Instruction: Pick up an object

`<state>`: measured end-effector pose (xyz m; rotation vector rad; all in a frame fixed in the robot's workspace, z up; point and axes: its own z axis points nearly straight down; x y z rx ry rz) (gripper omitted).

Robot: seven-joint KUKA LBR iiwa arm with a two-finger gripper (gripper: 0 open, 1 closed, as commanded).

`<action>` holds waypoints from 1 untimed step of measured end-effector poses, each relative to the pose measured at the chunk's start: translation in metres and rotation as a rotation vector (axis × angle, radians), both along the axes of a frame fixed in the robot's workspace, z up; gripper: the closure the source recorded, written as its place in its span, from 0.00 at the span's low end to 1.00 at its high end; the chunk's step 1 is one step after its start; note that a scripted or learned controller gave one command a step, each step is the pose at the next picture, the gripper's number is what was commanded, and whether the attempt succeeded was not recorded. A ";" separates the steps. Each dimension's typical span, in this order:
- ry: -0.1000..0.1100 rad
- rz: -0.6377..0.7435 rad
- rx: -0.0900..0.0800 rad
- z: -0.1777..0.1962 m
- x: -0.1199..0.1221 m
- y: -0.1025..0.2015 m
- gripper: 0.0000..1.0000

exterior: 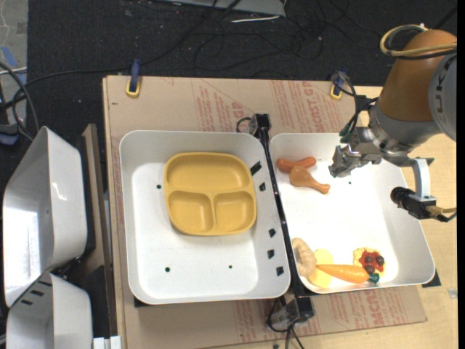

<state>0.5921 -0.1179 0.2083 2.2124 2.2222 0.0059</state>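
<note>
The nearest candidates for picking lie in the right bin (407,217): a toy chicken drumstick (310,181) rests near that bin's far left corner, its thick end toward the divider and its thin end pointing toward the bin's middle, and just beyond it, nearly touching, lies an orange sausage-like piece (296,163). Neither one is lifted; both sit flat on the white floor. The gripper (341,167) hovers just to the right of the drumstick, over the far part of the same bin, and it is apart from both pieces with nothing visible between its dark fingers; whether those fingers are spread or closed I cannot tell from this slanted look down. Above the gripper rises the grey wrist and the orange band of the arm (414,86), which reaches in from the right side. At the near edge of the right bin sits a second cluster, well apart from the gripper: a pale beige lumpy piece (304,257) by the divider, a carrot (343,272) lying lengthwise beside it on a yellow flat slice (325,257), and a small yellow piece with red dots (368,258) at the carrot's right end. The left bin (145,267) holds a yellow divided plate (211,193) with three compartments, lying flat near the bin's far middle. Both bins rest on a cardboard-covered bench (218,100).
</note>
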 end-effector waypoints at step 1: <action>0.001 -0.002 0.000 0.047 -0.004 -0.006 1.00</action>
